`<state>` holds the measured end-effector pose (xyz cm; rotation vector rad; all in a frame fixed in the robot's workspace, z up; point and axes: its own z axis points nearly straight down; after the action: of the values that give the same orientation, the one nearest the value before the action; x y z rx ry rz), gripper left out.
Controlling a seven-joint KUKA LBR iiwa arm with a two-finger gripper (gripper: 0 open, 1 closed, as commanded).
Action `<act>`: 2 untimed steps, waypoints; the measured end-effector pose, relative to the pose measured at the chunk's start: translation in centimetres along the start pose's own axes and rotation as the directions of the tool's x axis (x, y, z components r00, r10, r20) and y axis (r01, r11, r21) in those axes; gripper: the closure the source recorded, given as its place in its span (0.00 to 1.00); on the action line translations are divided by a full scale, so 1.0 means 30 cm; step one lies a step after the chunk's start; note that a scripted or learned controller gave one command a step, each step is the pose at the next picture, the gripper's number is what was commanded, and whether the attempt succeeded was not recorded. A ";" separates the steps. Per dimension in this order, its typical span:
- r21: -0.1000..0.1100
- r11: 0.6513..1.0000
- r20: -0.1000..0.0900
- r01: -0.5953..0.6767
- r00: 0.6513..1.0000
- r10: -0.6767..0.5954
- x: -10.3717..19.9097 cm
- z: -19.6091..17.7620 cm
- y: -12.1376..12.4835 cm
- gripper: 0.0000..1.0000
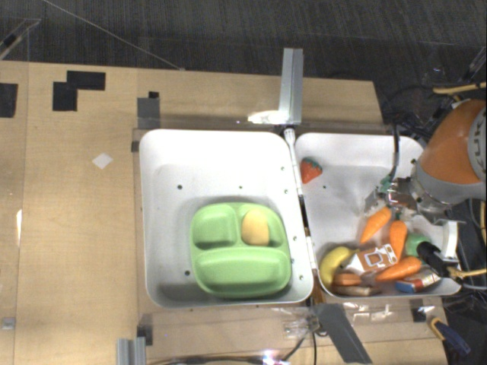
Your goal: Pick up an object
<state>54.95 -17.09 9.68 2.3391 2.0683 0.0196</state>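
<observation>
Camera view, from the left: the bench (68, 226), then the left bin (163, 166) with a green divided tray (228, 268) carrying a yellow fruit (256, 227). In the right bin (346, 158) a strawberry (310, 171) lies apart by the divider. A heap of carrots (377, 225), a banana (335, 262) and half-buried bits sits lower right. My claw (396, 198) hangs just above the carrots; whether it is wide or narrow I cannot tell.
</observation>
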 end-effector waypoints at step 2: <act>0.009 0.991 -0.016 0.134 0.991 -0.133 -0.051 0.020 0.053 0.00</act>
<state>56.34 -18.81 9.13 2.2070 2.2322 0.0256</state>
